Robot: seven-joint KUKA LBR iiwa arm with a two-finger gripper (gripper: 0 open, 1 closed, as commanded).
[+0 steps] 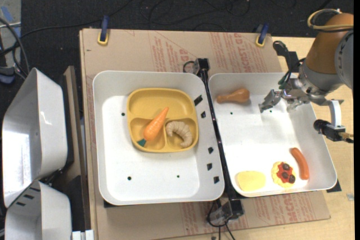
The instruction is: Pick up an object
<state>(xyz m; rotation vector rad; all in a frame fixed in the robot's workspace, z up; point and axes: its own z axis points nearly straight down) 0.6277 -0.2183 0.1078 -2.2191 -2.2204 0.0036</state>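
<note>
In the right bin [264,137] a brown chicken drumstick [233,96] lies near the back left corner. My gripper [275,100] hovers over the back of that bin, to the right of the drumstick and apart from it, with nothing seen between its fingers. At the bin's front lie a pale yellow flat piece [250,180], a small pizza-like disc [283,172] and a red sausage [300,163]. The left bin holds a yellow divided plate [140,104] carrying an orange carrot [156,123] and a beige shrimp [181,132].
The two white bins sit on a cardboard-covered bench [157,45] held by yellow clamps [103,31] at the back. A black divider with clips [211,126] runs between the bins. White tubs [31,132] stand off the bench to the left.
</note>
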